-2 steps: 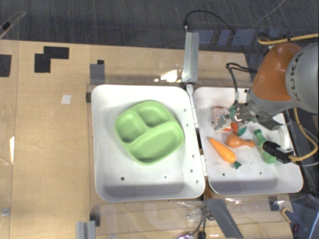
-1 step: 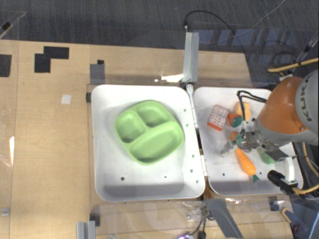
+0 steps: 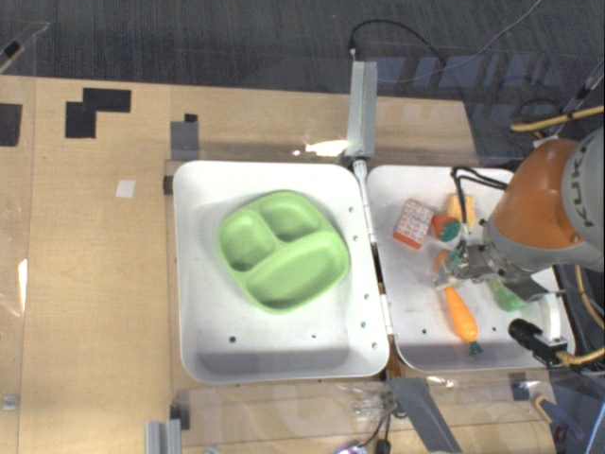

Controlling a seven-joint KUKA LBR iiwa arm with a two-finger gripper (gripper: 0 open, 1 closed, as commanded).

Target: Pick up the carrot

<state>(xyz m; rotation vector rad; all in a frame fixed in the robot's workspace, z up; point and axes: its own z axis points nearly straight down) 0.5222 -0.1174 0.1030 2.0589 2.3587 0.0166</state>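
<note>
The carrot (image 3: 461, 316) lies in the right bin (image 3: 416, 339), orange, with its small green tip pointing toward the front edge. The gripper (image 3: 456, 265) hangs just above the carrot's upper end, below the grey arm with its orange band (image 3: 534, 206). The arm reaches in from the right and hides part of the bin's right side. Nothing is visibly lifted off the bin floor.
A red and white box (image 3: 412, 223) and small orange, yellow and green toys (image 3: 448, 225) lie behind the gripper. A green piece (image 3: 509, 298) sits right of the carrot. A green divided plate (image 3: 284, 249) rests in the left bin (image 3: 203, 348).
</note>
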